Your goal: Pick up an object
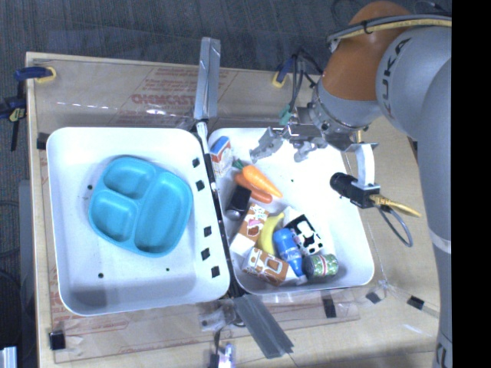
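My gripper (284, 149) hangs over the far end of the right bin (349, 228), its two fingers spread open with nothing between them. An orange carrot (257, 180) lies just below and left of the fingers, apart from them. A small milk carton (221, 156) stands at the bin's far-left corner. Further toward the near end lie a black block (240, 199), a yellow banana (268, 233), a blue bottle (286, 251), a black-and-white cow-patterned box (306, 234), a green can (322, 265) and two printed snack boxes (263, 264).
The left bin (69, 267) holds a blue divided tray (142, 204). A black and yellow tool (360, 192) sticks out from the arm over the right bin's right rim. The grey arm with its orange band (360, 52) stands above the bench's far right.
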`<state>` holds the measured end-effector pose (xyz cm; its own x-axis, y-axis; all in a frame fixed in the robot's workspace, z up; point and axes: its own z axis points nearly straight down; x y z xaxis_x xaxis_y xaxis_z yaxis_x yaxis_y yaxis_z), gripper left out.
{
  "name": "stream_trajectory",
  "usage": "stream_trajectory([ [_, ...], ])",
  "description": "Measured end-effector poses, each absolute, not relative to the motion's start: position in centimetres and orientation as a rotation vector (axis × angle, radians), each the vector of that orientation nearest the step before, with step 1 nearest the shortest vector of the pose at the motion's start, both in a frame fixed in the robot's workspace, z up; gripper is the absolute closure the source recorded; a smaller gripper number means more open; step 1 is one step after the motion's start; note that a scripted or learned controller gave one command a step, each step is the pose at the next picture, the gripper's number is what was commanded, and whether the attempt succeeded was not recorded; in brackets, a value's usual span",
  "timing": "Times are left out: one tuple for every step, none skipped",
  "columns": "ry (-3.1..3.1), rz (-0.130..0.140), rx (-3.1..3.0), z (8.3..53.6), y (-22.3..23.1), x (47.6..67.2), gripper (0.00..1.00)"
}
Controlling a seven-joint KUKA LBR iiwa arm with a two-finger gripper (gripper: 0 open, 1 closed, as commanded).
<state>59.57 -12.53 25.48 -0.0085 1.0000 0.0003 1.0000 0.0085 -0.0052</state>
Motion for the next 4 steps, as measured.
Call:
stream_trajectory([
  [-2.070,0.004,-2.361,32.1,-5.6,55.3,0.00],
  [-2.108,0.008,-2.324,17.7,-9.4,58.1,0.00],
  [-2.289,0.002,-2.148,9.2,-16.2,59.6,0.00],
  [-2.295,0.003,-2.142,10.2,-16.2,59.7,1.00],
])
